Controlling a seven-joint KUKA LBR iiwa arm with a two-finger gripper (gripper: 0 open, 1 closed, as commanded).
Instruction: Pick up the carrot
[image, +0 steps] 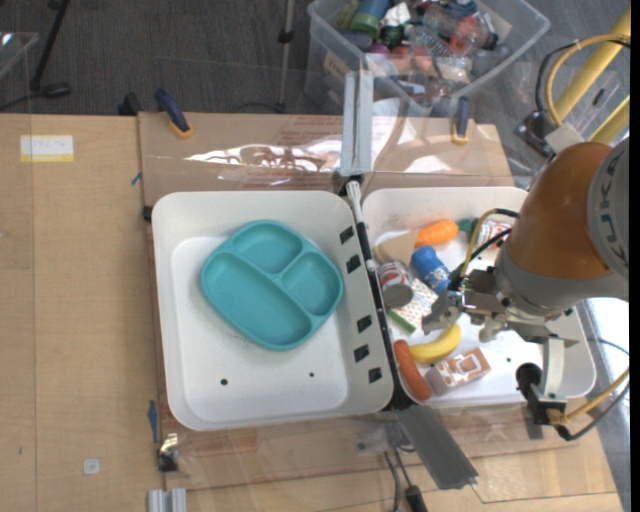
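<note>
The carrot (437, 232) is a short orange piece lying near the back of the right bin (500, 200), beside a blue can (430, 265). My gripper (450, 306) hangs low over the middle of that bin, in front of the carrot and just above a yellow banana (438, 345). It is apart from the carrot, and I see nothing orange held in it. The orange-banded wrist (565, 225) covers the right part of the bin.
A teal divided plate (272, 283) lies in the left bin (190, 400). The right bin also holds a red can (394, 277), a red-orange sausage-like piece (411, 370) and a small printed box (462, 369). A clear tub of toys (430, 40) stands behind.
</note>
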